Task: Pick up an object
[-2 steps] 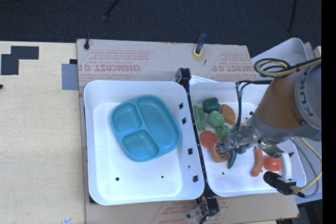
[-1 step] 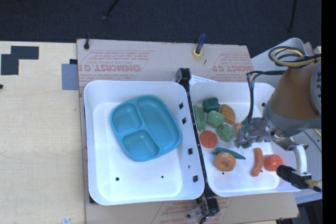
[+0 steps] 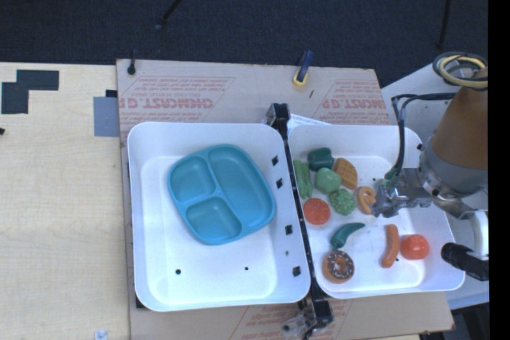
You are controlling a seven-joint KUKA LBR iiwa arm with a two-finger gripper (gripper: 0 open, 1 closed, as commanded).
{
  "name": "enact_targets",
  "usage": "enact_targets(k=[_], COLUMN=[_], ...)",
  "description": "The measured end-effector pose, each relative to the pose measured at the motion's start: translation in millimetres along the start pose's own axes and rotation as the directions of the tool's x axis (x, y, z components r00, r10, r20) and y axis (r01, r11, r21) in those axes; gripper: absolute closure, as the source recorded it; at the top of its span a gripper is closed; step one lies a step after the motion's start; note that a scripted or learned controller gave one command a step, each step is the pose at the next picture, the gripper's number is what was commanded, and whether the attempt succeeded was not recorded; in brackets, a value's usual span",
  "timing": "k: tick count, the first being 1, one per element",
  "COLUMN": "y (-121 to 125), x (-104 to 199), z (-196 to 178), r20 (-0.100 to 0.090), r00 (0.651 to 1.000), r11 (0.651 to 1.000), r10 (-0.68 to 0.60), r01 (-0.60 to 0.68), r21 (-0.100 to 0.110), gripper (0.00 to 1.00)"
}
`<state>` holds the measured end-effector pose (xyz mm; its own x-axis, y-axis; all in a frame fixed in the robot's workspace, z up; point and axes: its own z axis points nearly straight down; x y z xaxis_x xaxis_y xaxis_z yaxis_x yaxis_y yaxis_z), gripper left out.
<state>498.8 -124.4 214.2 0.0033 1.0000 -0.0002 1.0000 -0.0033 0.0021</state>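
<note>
over the right white bin (image 3: pixel 434 279), the grey two-finger gripper (image 3: pixel 381 201) hangs just beside the small orange toy ring (image 3: pixel 366 199) to its left; finger state unclear.

I see the pale wood tabletop (image 3: pixel 56 211) carrying a printed cardboard sheet (image 3: pixel 207 95); on the sheet two white bins sit touching, left bin (image 3: pixel 151 267) and right bin (image 3: pixel 430 279).

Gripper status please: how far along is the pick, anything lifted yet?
Done: the arm has reached into the right bin, and the gripper sits low beside the small orange ring. In hand: nothing visibly between its fingers. Left: grasp and lift; the toy foods lie in that bin, and the blue plate sits in the left bin.
</note>
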Motion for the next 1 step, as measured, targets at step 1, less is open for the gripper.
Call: enact_targets(k=[1], y=[0.4], x=[-0.9], z=[-13.8], r20=[-0.001], r00=[1.0], r11=[1.0], r10=[-0.004], r01=[0.004], r21=[0.003], gripper=[1.0])
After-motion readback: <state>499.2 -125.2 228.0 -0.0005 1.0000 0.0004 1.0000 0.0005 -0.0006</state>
